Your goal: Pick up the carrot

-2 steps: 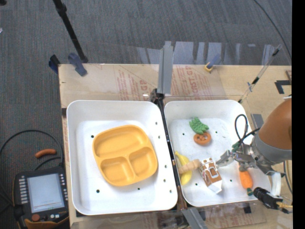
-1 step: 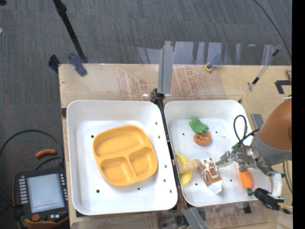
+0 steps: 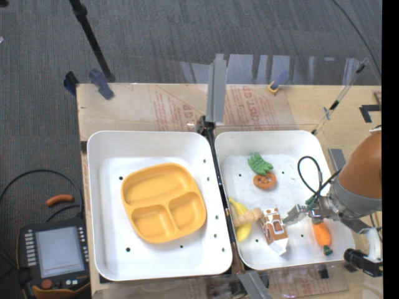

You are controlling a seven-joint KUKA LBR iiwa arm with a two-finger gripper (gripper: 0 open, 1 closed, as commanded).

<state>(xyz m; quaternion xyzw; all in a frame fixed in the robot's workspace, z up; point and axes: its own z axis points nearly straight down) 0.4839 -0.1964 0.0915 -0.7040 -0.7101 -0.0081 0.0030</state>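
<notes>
Right white bin (image 3: 308, 143), carrot (image 3: 322, 235) just beside end effector (image 3: 298, 213), grip state unclear

yellow tray (image 3: 163, 202), banana (image 3: 240, 220), carton (image 3: 274, 229)

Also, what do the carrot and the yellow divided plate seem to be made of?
The carrot looks like moulded toy plastic: uniform orange, smooth, green tip. The yellow divided plate also looks like plastic, matte to slightly glossy, with soft rounded compartment ridges. Both are guesses from colour and sheen alone.
</notes>
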